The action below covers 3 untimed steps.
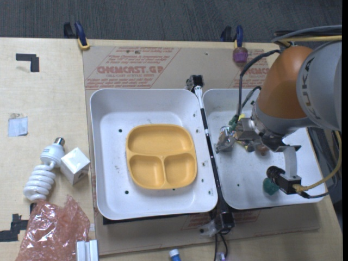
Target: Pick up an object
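A yellow divided plate [161,155] lies flat in the middle of the left white bin [109,113]. My gripper [225,139] hangs low over the left part of the right white bin [223,99], close to the wall between the bins. The grey arm with its orange band [285,86] covers much of that bin. A small teal object [269,187] lies near the right bin's front, beside a black cable fitting [275,173]. A small brownish thing [261,150] peeks out under the wrist. I see nothing between the gripper's tips.
Left of the bins, on the bench, lie a white spiral light bulb [42,174], a white cube [75,165] and a crumpled pink bag [51,230]. A purple object [240,54] sits behind the right bin. Blue clamps [81,35] hold the board's back edge.
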Tool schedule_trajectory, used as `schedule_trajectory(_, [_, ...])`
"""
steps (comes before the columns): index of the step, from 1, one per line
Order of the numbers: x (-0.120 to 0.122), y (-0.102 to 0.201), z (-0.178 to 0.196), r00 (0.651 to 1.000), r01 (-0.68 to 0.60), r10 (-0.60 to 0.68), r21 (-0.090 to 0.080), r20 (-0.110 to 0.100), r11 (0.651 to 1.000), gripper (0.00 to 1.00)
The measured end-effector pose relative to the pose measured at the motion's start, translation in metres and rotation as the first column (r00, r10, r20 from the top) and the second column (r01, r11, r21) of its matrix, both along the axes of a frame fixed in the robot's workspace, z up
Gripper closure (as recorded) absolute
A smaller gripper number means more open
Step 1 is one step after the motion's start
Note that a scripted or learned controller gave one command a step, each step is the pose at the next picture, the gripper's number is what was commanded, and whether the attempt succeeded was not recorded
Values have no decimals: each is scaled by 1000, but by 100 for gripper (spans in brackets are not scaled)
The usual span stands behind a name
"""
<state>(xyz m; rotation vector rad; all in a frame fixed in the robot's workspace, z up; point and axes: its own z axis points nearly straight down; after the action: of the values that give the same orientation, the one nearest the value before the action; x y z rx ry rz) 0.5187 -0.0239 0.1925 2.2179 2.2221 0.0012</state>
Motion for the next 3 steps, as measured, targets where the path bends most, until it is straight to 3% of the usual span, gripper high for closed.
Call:
schedule_trajectory(1, [22, -84, -28, 1000, 1, -1, -1, -1, 1000, 0])
schedule_trajectory(2, [36, -77, -100, 1000, 0, 0, 1, -3, 1000, 0])
schedule_trajectory(3, [37, -77, -90, 1000, -1, 1, 0, -2, 1000, 100])
